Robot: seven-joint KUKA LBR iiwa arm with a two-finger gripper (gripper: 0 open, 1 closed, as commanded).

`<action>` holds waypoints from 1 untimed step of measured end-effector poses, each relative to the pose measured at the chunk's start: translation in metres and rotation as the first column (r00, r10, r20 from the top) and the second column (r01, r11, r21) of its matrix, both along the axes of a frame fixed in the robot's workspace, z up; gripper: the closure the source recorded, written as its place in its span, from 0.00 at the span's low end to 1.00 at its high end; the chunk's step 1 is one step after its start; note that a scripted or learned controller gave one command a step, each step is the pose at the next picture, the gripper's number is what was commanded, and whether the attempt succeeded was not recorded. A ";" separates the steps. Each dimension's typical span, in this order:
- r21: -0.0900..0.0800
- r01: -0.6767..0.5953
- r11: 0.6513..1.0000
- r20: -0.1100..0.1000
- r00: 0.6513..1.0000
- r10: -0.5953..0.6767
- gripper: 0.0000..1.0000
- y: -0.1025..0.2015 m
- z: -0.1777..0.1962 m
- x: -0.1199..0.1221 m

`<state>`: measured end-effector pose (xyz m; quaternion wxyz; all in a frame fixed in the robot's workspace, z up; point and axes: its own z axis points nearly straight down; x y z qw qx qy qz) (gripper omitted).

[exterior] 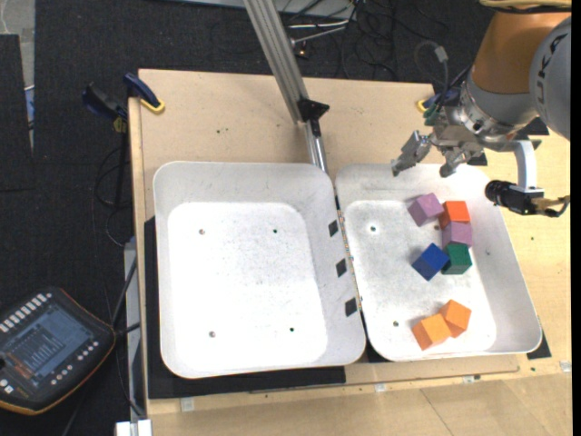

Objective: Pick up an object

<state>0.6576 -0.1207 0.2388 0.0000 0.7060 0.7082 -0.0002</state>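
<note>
The end effector (pixel 425 158) hung spread wide, holding nothing, at twelve o'clock above the right bin (pixel 386 334). The purple cube (pixel 424 209) touched the orange cube (pixel 456 212); crowding risked a fumbled grasp.

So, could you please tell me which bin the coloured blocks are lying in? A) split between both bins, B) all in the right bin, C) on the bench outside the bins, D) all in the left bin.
B: the blocks, such as the blue block and the orange block, all lie in the right bin, below the gripper that hangs above its far edge.
</note>
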 end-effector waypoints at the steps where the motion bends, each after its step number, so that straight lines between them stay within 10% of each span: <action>1: 0.000 0.000 1.000 0.000 1.000 0.000 0.00 0.000 0.000 0.000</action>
